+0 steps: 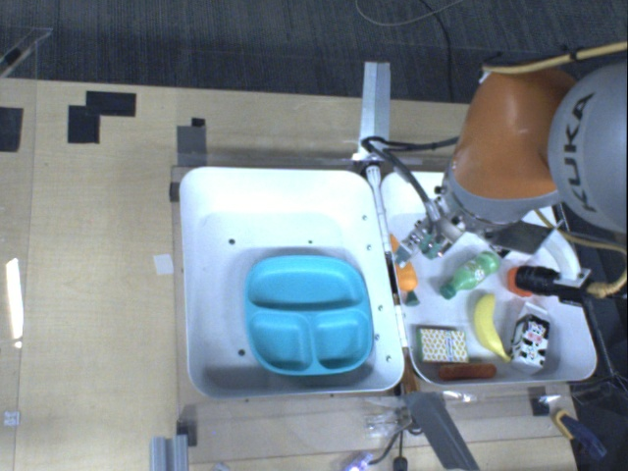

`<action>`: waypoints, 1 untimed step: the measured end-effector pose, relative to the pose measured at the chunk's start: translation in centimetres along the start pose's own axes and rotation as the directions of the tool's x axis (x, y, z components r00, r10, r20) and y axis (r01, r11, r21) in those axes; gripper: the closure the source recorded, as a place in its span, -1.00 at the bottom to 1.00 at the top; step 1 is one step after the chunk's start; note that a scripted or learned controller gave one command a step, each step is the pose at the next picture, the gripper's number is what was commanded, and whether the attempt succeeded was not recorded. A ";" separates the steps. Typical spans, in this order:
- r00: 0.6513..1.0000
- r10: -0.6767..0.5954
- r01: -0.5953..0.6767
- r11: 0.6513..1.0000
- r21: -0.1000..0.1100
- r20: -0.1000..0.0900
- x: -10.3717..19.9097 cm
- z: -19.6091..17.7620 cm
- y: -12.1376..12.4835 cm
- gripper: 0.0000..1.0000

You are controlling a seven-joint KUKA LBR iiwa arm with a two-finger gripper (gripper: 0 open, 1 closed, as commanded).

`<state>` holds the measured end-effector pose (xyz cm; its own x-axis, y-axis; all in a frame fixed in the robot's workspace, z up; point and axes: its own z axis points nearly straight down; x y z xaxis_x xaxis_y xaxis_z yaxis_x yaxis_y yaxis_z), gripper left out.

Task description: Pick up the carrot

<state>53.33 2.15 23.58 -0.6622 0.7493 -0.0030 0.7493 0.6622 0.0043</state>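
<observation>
**Gripper over right bin, carrot just near-left of it**

The gripper (428,239) hangs over the far-left part of the right bin (574,359), pointing down and to the left. Whether it is apart or together: cannot tell, too small and cluttered at the tip. Nothing visibly clamped in it.

The carrot (405,280), a short orange piece, lies in the right bin against its left wall. It sits just near and left of the gripper; whether they touch or stay apart is unclear. A smaller orange bit (392,243) shows just far of it along the same wall; cannot tell if it is the same thing.

Right of the carrot is a green bottle (469,274), lying tilted, just near-right of the gripper. Nearer still is a yellow banana (488,325), lengthwise near-to-far. Left of the banana is a small patterned box (443,343), lying flat. A reddish-brown stick (466,370) lies along the near wall, just near of the box. A black-and-white item (531,340) is just right of the banana.

The arm (510,135), orange band and grey housing, comes in from the right and covers the far-right part of the bin. A black cable (392,155) loops off the gripper toward the far side.

The left bin (226,224) holds a blue sectioned plate (309,312), three compartments, toward its near-right part, well apart from the gripper. Both bins sit on the pale bench (88,292).
</observation>
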 end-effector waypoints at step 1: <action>1.000 -0.011 0.011 1.000 0.000 0.000 -8.1 2.8 10.6 1.00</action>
<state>66.71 3.10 20.87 -0.6705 0.7419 -0.0030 0.7419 0.6705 0.0043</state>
